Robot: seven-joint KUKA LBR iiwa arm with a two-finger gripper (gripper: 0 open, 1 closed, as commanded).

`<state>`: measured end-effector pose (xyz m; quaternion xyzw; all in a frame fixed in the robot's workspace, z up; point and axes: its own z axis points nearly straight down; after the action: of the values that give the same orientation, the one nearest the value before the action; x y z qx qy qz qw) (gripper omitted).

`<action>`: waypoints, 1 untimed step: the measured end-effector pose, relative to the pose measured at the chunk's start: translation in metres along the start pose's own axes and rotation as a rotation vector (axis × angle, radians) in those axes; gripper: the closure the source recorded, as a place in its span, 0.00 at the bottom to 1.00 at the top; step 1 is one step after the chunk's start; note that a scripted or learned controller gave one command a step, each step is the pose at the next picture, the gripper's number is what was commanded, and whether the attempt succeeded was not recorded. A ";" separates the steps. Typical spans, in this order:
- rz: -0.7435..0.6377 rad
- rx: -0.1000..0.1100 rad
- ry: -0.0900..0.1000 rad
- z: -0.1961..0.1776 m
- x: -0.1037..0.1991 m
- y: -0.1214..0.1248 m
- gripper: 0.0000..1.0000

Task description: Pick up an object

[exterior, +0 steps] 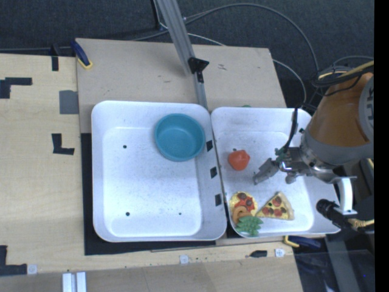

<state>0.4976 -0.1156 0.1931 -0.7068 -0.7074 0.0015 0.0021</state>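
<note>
The gripper [271, 172] hung open and empty just right of the red tomato [239, 159], mid-approach by my reading, needing to straddle it and close.

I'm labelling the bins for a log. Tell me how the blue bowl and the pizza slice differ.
The blue bowl is round and one plain colour; the pizza slice is a flat wedge, yellow with red spots. The bowl looks far larger than the slice. The bowl sits in the left bin, at its far edge; the slice lies in the right bin, near its front, below the gripper. Both rest on a bin floor, untouched.
</note>
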 end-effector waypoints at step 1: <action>0.000 0.000 0.000 0.042 0.000 -0.002 0.00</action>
<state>0.4953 -0.1158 0.1506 -0.7070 -0.7072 0.0014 0.0018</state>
